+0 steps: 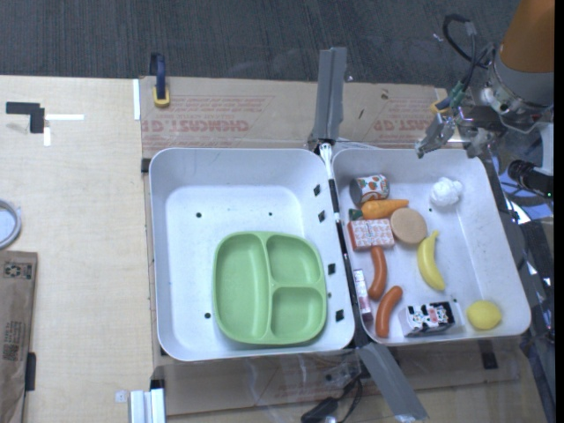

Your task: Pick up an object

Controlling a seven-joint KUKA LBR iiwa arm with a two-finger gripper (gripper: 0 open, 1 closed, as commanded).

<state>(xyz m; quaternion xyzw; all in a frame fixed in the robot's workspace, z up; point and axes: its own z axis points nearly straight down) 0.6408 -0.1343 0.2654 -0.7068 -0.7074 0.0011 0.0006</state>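
The right bin (502, 236) holds several toy foods: a small can (374, 186), a carrot (385, 208), a white crumpled ball (446, 192), a tan round disc (409, 226), a red-and-white box (370, 233), a banana (429, 261), two sausages (378, 271) (388, 311), a black-and-white carton (430, 318) and a lemon (484, 315). My gripper (456, 141) hangs over the bin's far right rim, above and behind the white ball. It is open, with nothing between its fingers.
A green divided plate (269, 286) lies in the left bin (176, 236). A grey divider post (330, 95) stands between the bins at the back. Cardboard (229, 113) lies behind them, and a tape roll (5, 224) sits at the far left.
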